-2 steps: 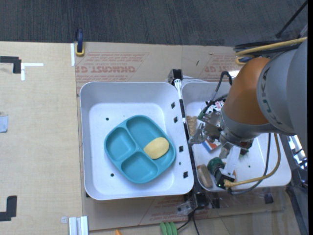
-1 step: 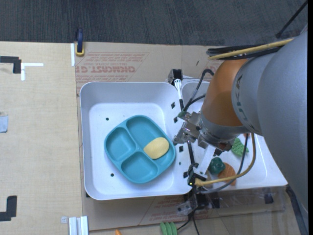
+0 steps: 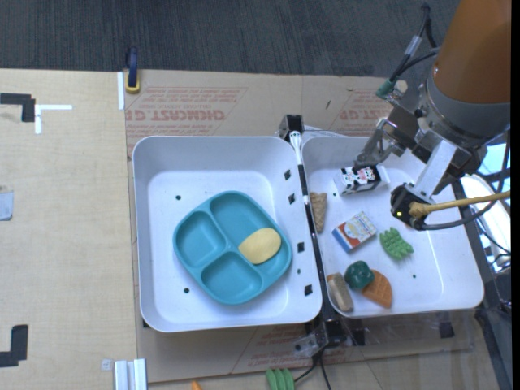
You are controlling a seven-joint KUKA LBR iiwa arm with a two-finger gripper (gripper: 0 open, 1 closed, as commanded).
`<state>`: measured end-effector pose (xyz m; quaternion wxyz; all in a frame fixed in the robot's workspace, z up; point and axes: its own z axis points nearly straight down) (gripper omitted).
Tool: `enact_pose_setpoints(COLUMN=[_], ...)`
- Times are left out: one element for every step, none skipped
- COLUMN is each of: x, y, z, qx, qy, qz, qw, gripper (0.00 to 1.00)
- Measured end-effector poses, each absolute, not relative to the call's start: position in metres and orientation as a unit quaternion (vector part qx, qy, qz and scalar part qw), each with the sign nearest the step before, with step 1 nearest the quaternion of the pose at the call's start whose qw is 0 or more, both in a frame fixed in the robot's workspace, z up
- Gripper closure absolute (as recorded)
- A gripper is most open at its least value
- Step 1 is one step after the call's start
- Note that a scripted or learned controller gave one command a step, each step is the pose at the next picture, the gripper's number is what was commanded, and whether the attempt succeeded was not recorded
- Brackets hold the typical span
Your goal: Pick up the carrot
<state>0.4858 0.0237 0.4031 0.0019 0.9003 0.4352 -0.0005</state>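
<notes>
Orange, with a green top, one carrot [image 3: 371, 284] lies at the right bin's [image 3: 455, 292] near edge. I count two bins; my gripper [image 3: 372, 154] hovers over the far side

Two bins sit side by side on the bench. The left bin [image 3: 154, 218] holds a divided tray [image 3: 203, 238], with a rounded item [image 3: 261, 245] in its right compartment. In the right bin [image 3: 455, 287], the carrot [image 3: 379, 289] lies near the front wall, touching a leafy item [image 3: 358, 275] on its left (a small box [image 3: 355, 231] lies farther back). The gripper [image 3: 375, 154] is above the far side.
</notes>
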Motion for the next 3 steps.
enact_pose_setpoints(x=[0.5048, 0.5048, 0.5048], y=[-0.0865, -0.0861, -0.0861], z=[0.4655, 0.4652, 0.4652], qx=[0.941, 0.941, 0.941], qy=[0.338, 0.338, 0.338], qz=[-0.0009, -0.0015, -0.0015], qw=[0.002, 0.002, 0.002], gripper=[0.00, 0.00, 0.00])
